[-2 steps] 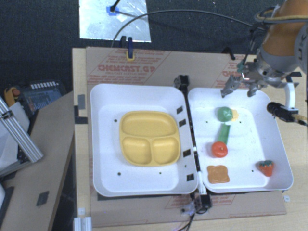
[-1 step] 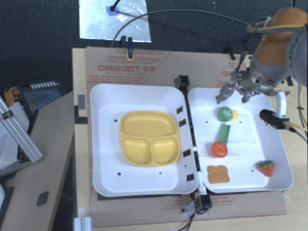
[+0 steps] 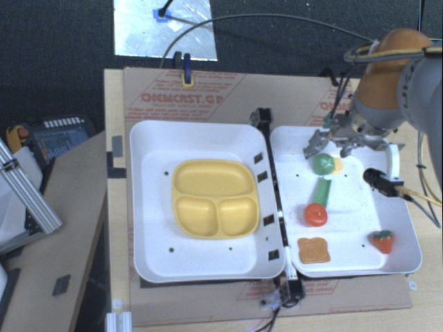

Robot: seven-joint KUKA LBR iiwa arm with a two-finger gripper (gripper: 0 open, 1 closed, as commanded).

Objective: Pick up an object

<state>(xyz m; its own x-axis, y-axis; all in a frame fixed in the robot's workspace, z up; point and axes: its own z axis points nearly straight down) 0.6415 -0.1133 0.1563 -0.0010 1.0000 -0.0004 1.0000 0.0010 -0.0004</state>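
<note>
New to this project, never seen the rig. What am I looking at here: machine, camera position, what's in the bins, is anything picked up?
One camera, fixed above the bench, looks down at a slant. The grey arm with the orange band is a KUKA iiwa robot reaching in from the right. Its end effector hangs over the far part of the right bin, just above a green ball-shaped toy; nothing can be seen gripped between its fingers.

The left bin holds a yellow divided plate. The right bin holds toy food: the green ball, a green stick-shaped piece, a red tomato, an orange toast-like slab, and a small red-orange strawberry-like piece near the right corner.
</note>
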